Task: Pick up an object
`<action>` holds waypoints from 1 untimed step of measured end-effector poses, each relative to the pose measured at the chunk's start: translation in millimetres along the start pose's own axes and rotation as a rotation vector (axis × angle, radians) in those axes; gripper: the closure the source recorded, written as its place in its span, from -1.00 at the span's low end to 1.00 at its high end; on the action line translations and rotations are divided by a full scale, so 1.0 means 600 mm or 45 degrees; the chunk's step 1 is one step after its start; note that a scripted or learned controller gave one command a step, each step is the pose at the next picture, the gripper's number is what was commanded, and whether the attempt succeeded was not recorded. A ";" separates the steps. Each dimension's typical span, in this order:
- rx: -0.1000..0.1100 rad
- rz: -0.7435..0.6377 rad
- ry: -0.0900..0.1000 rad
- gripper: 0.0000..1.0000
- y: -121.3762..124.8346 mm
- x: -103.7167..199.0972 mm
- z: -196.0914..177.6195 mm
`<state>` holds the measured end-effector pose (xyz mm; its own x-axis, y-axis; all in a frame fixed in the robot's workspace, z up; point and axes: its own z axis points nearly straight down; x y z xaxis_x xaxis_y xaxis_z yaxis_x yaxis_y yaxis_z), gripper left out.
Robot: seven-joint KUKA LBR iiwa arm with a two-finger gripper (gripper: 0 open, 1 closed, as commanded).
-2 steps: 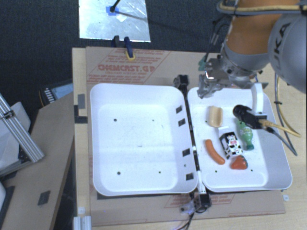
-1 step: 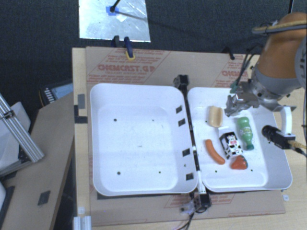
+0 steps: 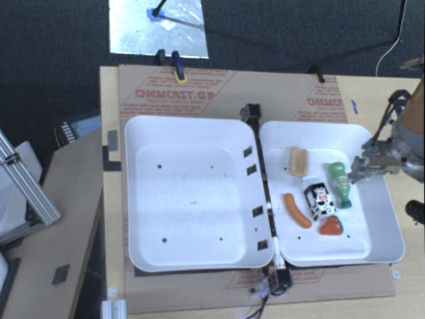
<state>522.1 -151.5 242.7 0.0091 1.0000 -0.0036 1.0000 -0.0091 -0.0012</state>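
The arm is reaching in from the right edge of the frame, its wrist leaning over the right bin (image 3: 382,244). The gripper (image 3: 358,168) is hanging just right of the green bottle (image 3: 340,183); how it is set I cannot tell. Left of the bottle are lying a tan block (image 3: 298,161), a cow toy (image 3: 321,201), an orange sausage (image 3: 297,210) and a red piece (image 3: 331,226).

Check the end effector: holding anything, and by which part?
Cannot be told. The end effector sits at the right bin's right side beside the green bottle; no object shows between it.
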 end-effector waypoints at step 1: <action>-0.004 -0.031 0.009 1.00 -0.063 0.242 -0.027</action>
<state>485.9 -6.1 258.5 -0.0155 0.9999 0.0037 0.9999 0.0155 0.0017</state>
